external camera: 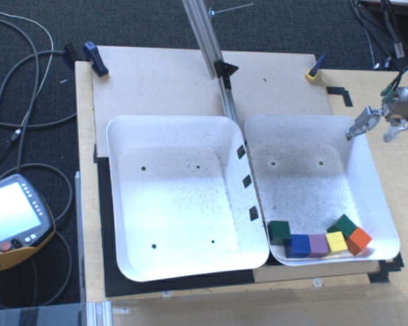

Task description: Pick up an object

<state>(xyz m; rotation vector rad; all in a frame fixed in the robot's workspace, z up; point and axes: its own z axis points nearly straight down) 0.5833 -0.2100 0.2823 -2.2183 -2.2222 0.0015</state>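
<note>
Six blocks (318, 240) lie bunched along the near wall of the right bin (367, 168). The gripper (375, 123), fingers spread and empty, hangs over the bin's far right rim, well apart from them. Target an end block, such as the dark green block (279, 231), since the others touch.

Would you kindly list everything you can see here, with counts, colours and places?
Blocks: six, in a row along the right bin's near wall: dark green, blue, purple, yellow, orange, second dark green behind the yellow and orange.
Bins: two, white; left bin, right bin.
Clamps: blue clamp at the board's far left corner, yellow clamp at its far right.
Pole: one, silver, slanting up from between the bins.
Pendant: one, grey and orange, on the floor at left.
Gripper: one, grey, above the right bin's far right corner, open, holding nothing.
</note>
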